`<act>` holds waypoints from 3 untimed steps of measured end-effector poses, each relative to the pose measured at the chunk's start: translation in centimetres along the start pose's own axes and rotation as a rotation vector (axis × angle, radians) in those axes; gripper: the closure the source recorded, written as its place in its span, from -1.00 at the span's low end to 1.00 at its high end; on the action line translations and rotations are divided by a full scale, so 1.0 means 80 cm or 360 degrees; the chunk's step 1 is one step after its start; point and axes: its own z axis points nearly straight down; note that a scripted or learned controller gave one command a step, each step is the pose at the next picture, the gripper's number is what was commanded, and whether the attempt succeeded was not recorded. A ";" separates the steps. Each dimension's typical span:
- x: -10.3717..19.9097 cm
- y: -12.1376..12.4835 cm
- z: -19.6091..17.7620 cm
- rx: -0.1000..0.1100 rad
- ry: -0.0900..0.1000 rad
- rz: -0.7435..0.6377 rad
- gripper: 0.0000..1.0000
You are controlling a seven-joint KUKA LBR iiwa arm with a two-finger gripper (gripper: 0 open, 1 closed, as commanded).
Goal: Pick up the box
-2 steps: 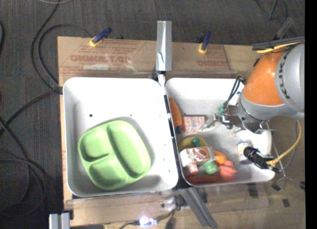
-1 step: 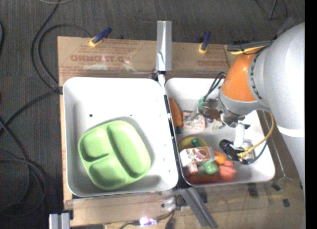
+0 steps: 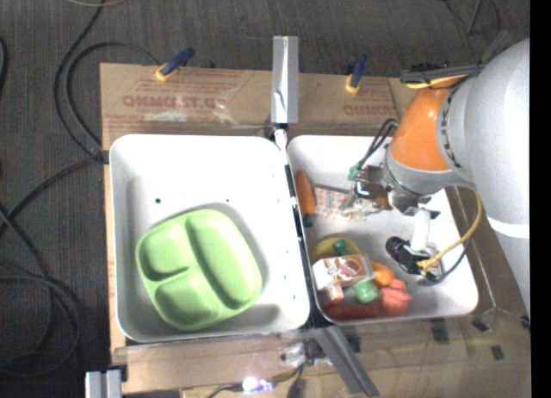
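My gripper [image 3: 366,201] hangs over the right bin [image 3: 465,297], whether spread or pinched I cannot tell, so I'd steer it toward the box [image 3: 341,270] lying near the front among toy food, approaching squarely to straddle its short sides.

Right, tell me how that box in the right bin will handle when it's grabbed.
The box looks like a small printed carton, so probably light and fairly stiff, though its walls may dent under a hard squeeze. It lies tilted on the toy food, so it may slide or rock when touched. Its glossy print could be a bit slippery.
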 end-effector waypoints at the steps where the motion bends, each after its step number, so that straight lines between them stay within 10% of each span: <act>1: 0.000 -0.001 0.002 0.0005 -0.0001 0.0000 -1.00; 2: 0.029 -0.011 -0.095 0.0045 -0.0001 -0.0067 -1.00; 3: 0.039 -0.012 -0.094 0.0047 -0.0007 0.0310 -1.00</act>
